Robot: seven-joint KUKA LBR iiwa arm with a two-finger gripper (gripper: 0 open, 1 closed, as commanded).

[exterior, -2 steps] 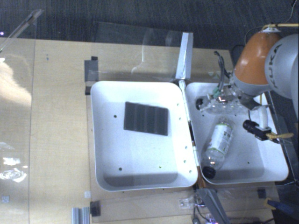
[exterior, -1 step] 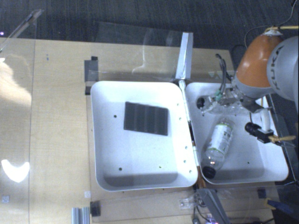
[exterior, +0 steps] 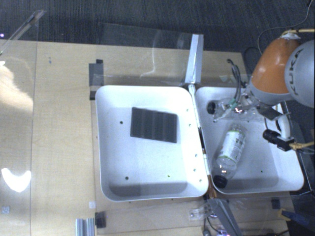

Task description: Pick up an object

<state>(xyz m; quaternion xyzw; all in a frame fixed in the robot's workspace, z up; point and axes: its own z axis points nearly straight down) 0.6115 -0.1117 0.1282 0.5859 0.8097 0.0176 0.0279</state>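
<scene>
The clear plastic bottle (exterior: 230, 149) lying slantwise in the right bin (exterior: 290, 178), dark cap toward the near wall, is judged light, smooth and crushable, best taken across its middle; the gripper (exterior: 230, 107) state cannot be told

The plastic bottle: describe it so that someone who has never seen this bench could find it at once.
Start at the two white bins on the bench and take the right bin, under the arm. The plastic bottle lies on its side there, clear with a pale label and a dark cap toward the near rim. The left bin holds a flat dark rectangle instead.
</scene>
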